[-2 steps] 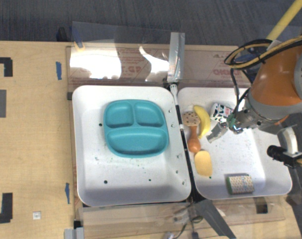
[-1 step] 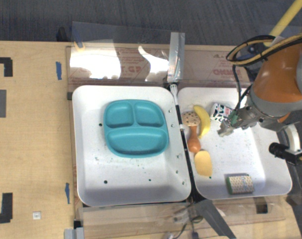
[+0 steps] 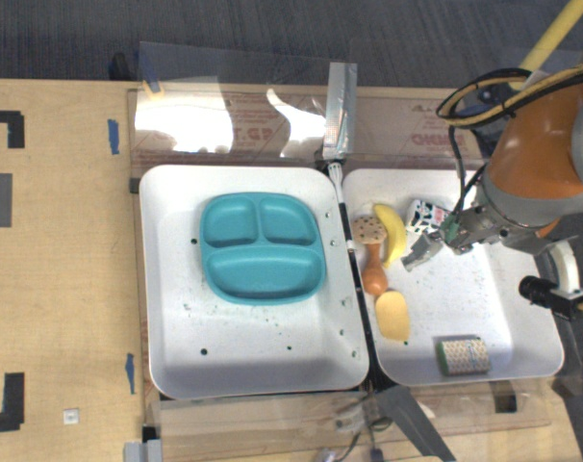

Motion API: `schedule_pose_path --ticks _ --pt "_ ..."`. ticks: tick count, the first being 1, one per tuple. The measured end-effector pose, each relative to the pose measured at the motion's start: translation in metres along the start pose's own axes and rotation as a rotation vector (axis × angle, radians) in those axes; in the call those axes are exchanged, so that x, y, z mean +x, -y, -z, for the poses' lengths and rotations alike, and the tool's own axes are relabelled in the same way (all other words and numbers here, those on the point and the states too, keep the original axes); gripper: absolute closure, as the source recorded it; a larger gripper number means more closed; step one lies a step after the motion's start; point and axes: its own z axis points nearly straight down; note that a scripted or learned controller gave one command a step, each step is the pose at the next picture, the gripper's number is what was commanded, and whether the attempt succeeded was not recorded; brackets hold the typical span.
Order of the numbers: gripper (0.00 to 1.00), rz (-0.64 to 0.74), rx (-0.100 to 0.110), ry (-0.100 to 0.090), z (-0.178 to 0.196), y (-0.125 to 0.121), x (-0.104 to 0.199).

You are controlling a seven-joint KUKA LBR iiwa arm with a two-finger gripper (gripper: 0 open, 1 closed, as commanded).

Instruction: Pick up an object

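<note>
My gripper (image 3: pixel 414 255) hangs low over the right bin (image 3: pixel 522 325), pointing left toward its left side. Just left of the tip lies a yellow banana (image 3: pixel 392 231), very close to it or touching. A tan round piece (image 3: pixel 367 227) sits beside the banana. Below them lie a small orange-brown egg-shaped item (image 3: pixel 374 280) and a yellow lemon-like fruit (image 3: pixel 392 316). A small patterned white card box (image 3: pixel 427 215) rests behind the gripper. A grey speckled block (image 3: pixel 462 354) lies near the bin's front edge. I see nothing held.
The left bin (image 3: pixel 176 335) holds a teal divided plate (image 3: pixel 263 246) at its middle. A raised divider (image 3: pixel 354 287) separates the two bins. The arm's orange band (image 3: pixel 537 152) looms over the right bin's far right corner.
</note>
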Motion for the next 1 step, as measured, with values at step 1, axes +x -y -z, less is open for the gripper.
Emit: schedule_pose_path --ticks 1 --pt "0.00 -0.098 -0.032 0.017 -0.0677 -0.0668 -0.0438"
